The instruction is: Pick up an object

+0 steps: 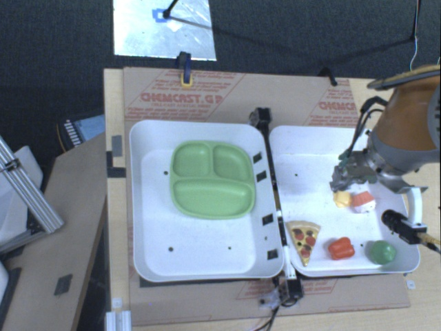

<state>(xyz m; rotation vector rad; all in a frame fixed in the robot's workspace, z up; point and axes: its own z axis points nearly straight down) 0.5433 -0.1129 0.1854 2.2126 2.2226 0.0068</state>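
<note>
My gripper hangs low over the right bin, near its right side. Just below it lie a small yellow toy and a red-and-white toy, side by side. The gripper's tip is right above the yellow one; whether they touch is unclear. Along the bin's front lie a toy pizza slice, a red pepper toy and a green ball.
A green divided plate rests in the left bin. A black divider with clips runs between the bins. The grey and orange arm looms over the right bin's far right corner.
</note>
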